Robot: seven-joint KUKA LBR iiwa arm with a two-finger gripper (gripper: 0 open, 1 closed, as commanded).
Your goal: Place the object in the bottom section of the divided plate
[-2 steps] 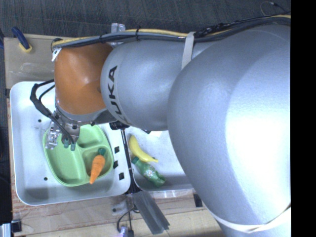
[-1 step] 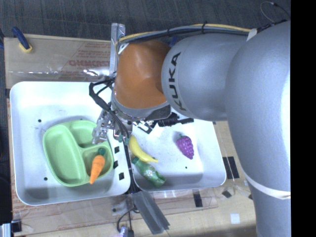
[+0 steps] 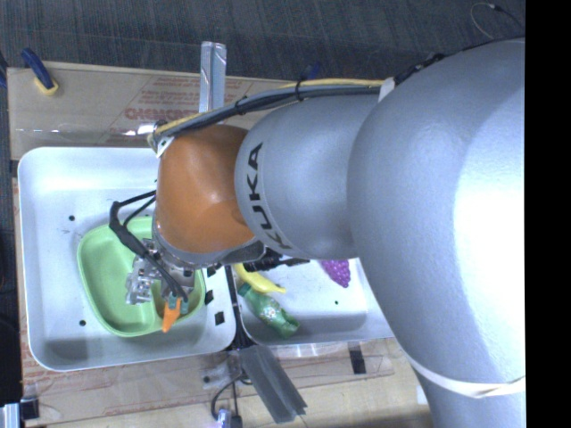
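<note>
The gripper (image 3: 147, 285) hangs over the green divided plastic plate (image 3: 100, 270), grasping a small orange carrot-shaped toy (image 3: 169, 311); it looks light, stiff, slippery.

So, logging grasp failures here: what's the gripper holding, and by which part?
The gripper sits over the green plate with a carrot beside it; a hold cannot be told.

a robotics lab: big grey kuka arm (image 3: 357, 176) over two white bins (image 3: 45, 239) on a cardboard-topped bench (image 3: 107, 96), dark carpet (image 3: 268, 7) beyond, loose cables.
</note>
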